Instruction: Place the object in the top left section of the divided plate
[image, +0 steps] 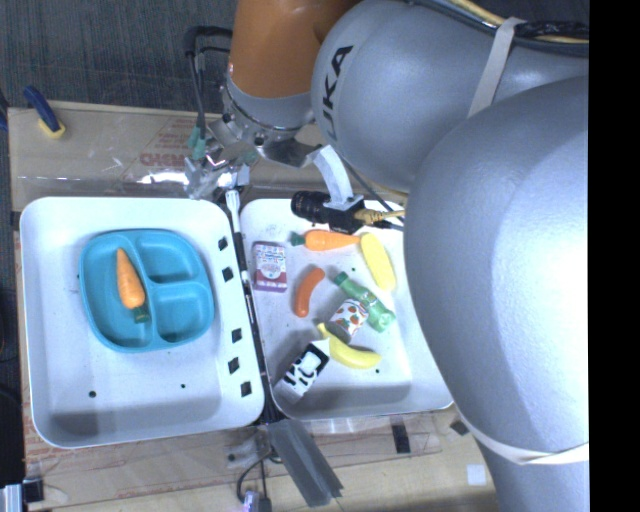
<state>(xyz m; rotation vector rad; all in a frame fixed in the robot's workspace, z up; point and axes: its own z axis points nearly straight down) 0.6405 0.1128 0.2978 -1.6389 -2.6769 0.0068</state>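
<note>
From the camera view, you have the blue divided plate (150, 290) sitting in the left bin (60, 400), toward that bin's far-left corner. An orange carrot (129, 279) lies lengthwise in the plate's long section along its left side, green stem end pointing to the near edge; the two smaller sections on the right side look bare.

The right bin (420, 385) carries the rest: a second carrot (331, 240) near its far edge, a yellow piece (377, 261) beside it, an orange sausage-like piece (308, 289), a small can (269, 266) by the left wall, a green bottle (364, 301), a banana (349, 351) and a black-and-white packet (305, 367) near the front edge.

The gripper (212, 172) hangs above the far rim where the two bins meet, carrying nothing you can make out. Its fingers are too blurred to say whether they are parted or closed.

Judging from this, the carrot is already on the plate, though whether that long section counts as the top left one is uncertain from this slant.
</note>
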